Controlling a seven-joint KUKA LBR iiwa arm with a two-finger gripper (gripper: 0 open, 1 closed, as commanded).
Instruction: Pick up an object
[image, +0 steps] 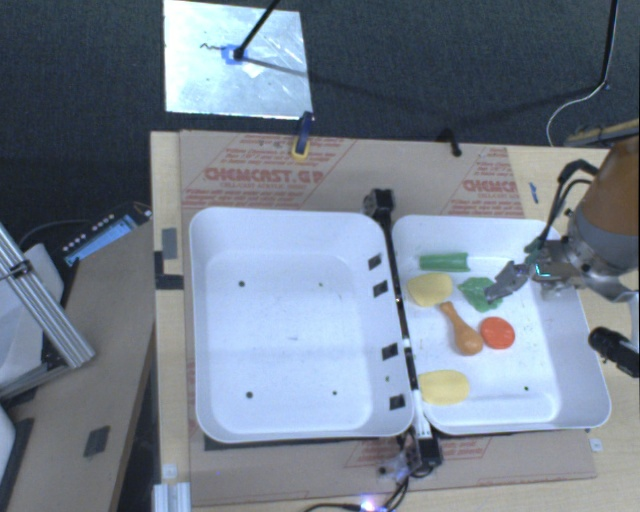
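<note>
Your likeliest target is the small flat green piece of plastic (478, 292), lying in the upper middle of the right-hand white bin (570, 400), just beside the pale yellow rounded piece (430, 290) and below the green cylinder (443, 262); its outline is irregular, so its long axis is hard to call, though it seems to run from upper right to lower left. The grey two-finger gripper (506, 280) hangs at its upper right edge, and you cannot tell from here whether the fingers stand apart or together. Come straight down over the middle of the piece and close across its narrow width, keeping clear of the tan wooden-looking pestle shape (461, 329) and the orange-red disc (497, 333).
</note>
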